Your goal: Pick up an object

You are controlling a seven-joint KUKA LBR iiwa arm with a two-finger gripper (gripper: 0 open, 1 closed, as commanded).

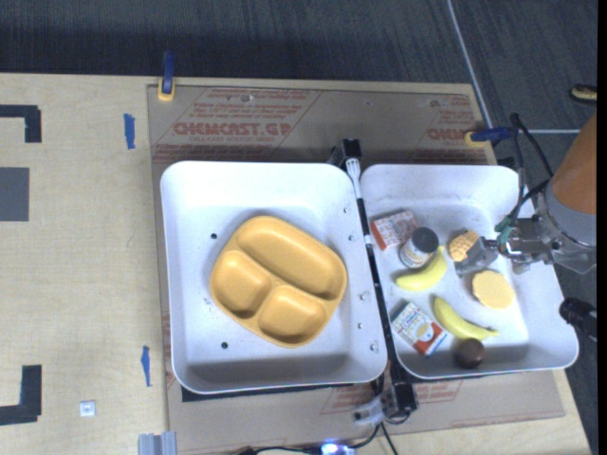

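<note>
Bearing two white bins [190, 254]: prob. plywood bench [76, 254].

— What is lying under everything?

— A pale wooden bench top [76, 282] is spreading toward nine o'clock, carrying black square markings [23, 123] and blue tape strips [129, 131]. A brown printed cardboard sheet [285, 121] is lying at the centre.

— And toward twelve o'clock?

— Dark blue-grey carpeted floor [285, 17] is running along the top, with a thin pale line [465, 41] crossing it toward one o'clock.
</note>
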